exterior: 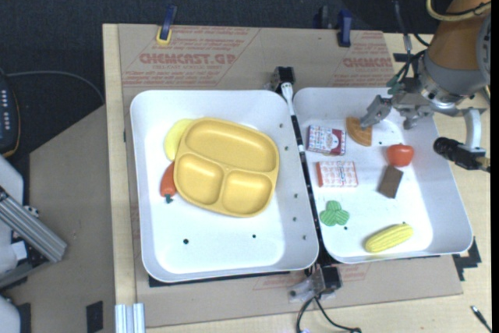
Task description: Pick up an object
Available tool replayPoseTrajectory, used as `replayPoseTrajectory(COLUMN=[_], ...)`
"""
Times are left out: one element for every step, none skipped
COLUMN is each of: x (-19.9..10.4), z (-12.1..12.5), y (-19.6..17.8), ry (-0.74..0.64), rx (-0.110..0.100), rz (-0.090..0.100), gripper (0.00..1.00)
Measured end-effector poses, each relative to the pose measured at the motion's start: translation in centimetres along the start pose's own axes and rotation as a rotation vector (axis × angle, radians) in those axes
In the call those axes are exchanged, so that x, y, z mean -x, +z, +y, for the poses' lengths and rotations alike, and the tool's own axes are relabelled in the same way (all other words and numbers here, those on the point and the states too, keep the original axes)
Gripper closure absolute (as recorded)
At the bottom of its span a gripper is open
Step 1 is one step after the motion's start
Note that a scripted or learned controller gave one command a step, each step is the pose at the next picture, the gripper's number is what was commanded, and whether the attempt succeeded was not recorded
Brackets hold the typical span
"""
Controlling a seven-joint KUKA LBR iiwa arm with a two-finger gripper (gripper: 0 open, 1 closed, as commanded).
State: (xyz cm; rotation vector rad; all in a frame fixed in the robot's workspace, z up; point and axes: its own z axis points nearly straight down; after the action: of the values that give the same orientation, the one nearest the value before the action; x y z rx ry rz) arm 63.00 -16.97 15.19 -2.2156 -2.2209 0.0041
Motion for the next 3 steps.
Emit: replayPoseTrajectory(x=[0.0, 0.0, 0.0], z=[0.5, 0.5, 0.6], y=[6.2, 6.7, 5.6], ry=[0.001, 0.001, 0.001], rx=[0.0, 0.002, 0.007], rz=[0.0, -0.001, -0.002], gripper=[0.0, 0.0, 1.0])
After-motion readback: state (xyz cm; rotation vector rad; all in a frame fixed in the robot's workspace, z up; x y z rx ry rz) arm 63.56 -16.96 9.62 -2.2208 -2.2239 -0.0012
